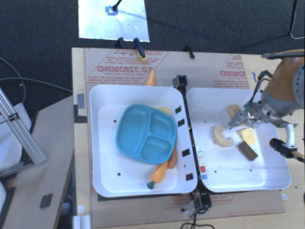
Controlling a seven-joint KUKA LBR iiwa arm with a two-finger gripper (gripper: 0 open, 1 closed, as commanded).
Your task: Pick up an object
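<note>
My gripper (248,118) hangs low over the right bin (267,180), near its upper right part. Just below it lies a yellow cheese wedge (247,135), with a brown block (248,151) in front of that. A pale curved pastry piece (221,136) sits to the gripper's lower left. Another beige piece (234,110) lies close to its upper left. The view does not show anything held.
The left bin (102,175) holds a blue divided plate (146,133), tilted over a carrot (160,172) and a yellow item (164,111). A second orange carrot (150,78) rests on that bin's far rim. The arm (286,80) comes in from the right.
</note>
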